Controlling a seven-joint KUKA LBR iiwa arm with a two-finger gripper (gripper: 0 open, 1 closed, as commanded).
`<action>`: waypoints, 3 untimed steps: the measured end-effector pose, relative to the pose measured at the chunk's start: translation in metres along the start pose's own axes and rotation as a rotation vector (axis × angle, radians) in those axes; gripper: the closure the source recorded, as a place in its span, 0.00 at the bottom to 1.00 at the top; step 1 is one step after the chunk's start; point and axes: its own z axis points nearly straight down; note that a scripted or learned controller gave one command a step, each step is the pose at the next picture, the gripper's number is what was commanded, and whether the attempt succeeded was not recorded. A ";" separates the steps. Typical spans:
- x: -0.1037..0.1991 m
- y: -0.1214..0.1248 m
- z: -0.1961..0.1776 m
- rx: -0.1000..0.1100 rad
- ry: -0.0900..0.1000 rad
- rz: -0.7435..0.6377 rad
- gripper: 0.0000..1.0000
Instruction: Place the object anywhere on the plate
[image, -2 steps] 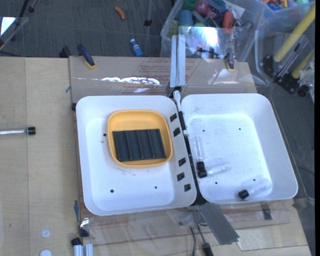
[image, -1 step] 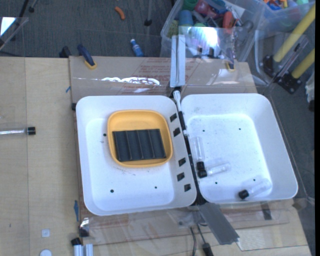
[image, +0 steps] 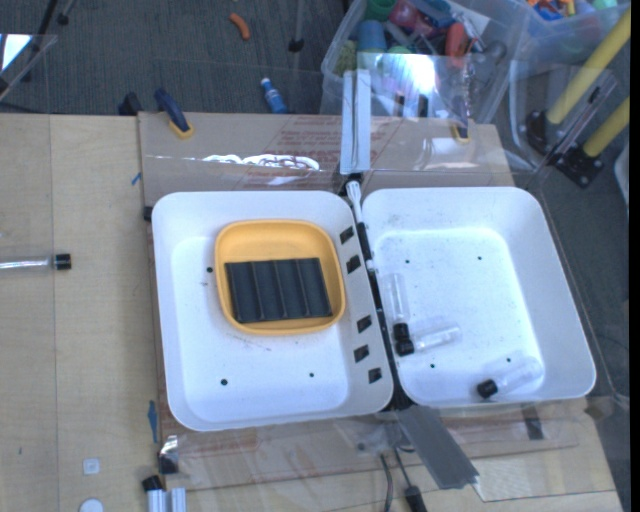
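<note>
A yellow plate (image: 280, 240) sat in the left bin (image: 190, 400), toward that bin's far side, and a dark ribbed block (image: 278, 290) lay flat on it, covering most of the plate's middle and near half. Judged from that alone, the placing looked done, or nearly so: the block rested wholly inside the plate's rim, square to it and not tilted.

As for the claw, I could not tell whether it was spread or pressed together, so nothing could be said of a grip; the block lay free on the plate.

The right bin (image: 560, 300) held three clear tubes with black caps. One (image: 396, 310) lay along the bin's left wall, another (image: 430, 337) just beside it toward the near side, and a third (image: 512, 380) rested close to the near right corner, well apart from the other two. A row of small black marks ran down the seam between the two bins.

If the block was the task's thing, the step in hand was the finish, and the next move called only for keeping away from the left bin so the block was not nudged off. If a tube was meant instead, a fresh pick from the right bin would be needed, and the clear, round tubes would likely roll or slip.
</note>
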 end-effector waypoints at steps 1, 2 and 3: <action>-0.001 -0.001 0.001 0.003 0.000 -0.297 1.00; 0.001 0.007 0.001 -0.002 -0.001 -0.523 1.00; 0.003 0.041 0.001 -0.004 -0.001 -0.813 1.00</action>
